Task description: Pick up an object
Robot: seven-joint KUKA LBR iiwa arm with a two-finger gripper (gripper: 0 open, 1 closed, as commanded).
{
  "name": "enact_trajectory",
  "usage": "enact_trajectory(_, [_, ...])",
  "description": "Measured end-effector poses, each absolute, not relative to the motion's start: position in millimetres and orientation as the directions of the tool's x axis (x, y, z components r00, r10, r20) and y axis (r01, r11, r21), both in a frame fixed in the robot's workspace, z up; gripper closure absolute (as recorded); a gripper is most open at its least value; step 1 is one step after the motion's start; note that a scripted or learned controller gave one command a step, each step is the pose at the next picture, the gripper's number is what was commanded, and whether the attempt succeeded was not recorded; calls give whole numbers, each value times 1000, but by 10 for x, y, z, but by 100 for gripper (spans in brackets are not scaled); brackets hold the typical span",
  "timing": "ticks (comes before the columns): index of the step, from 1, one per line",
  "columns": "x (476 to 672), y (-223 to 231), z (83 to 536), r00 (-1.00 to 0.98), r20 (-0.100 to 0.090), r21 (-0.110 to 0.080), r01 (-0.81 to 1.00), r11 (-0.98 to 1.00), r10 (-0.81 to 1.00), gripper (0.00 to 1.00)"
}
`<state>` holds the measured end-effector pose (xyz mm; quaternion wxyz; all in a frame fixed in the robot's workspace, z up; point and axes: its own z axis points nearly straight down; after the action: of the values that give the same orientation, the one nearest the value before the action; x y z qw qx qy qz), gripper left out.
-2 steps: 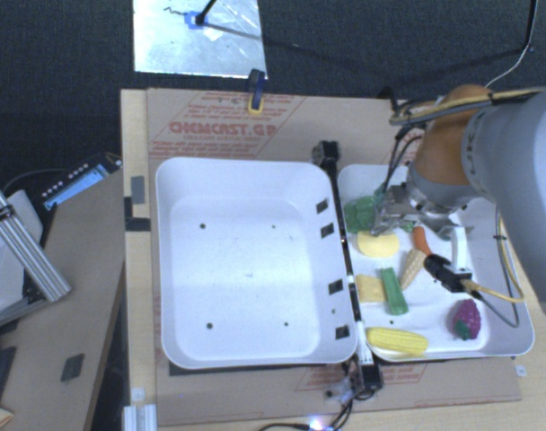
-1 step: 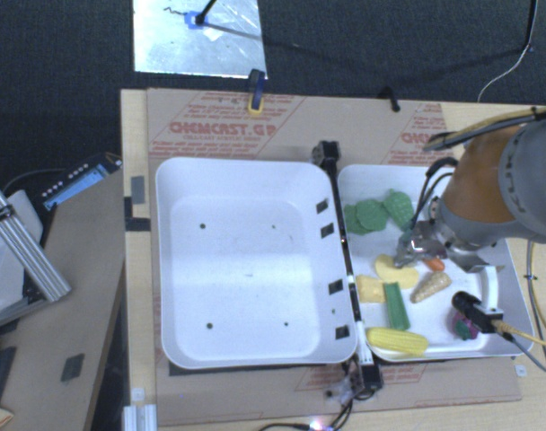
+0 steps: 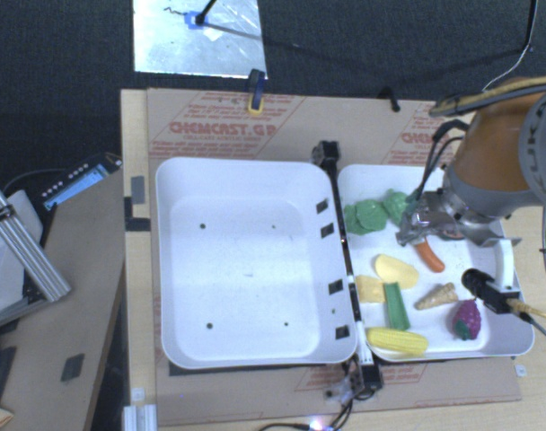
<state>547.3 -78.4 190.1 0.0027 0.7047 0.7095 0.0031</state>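
Gripper (image 3: 415, 232) sits at 10 o'clock of the toy carrot (image 3: 429, 257), can't tell its jaw state; carrot's probably light, slick plastic, so grab mid-body.

Red lettering "CHEMCAST GP" is printed on the brown protective sheet (image 3: 221, 122) covering the table, beyond the bins, up-left of the jaws. Further print is illegible.

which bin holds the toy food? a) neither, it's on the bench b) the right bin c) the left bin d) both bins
b: the corn cob, carrot and green lettuce piece all lie in the right bin, under the gripper.
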Motion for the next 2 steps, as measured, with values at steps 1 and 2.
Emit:
enact_trajectory(1, [5300, -504, 3294, -9, 0, 18, 1000, 9, 1000, 100])
enact_trajectory(2, [5494, -117, 4826, -10, 1, 23, 1000, 10, 1000, 100])
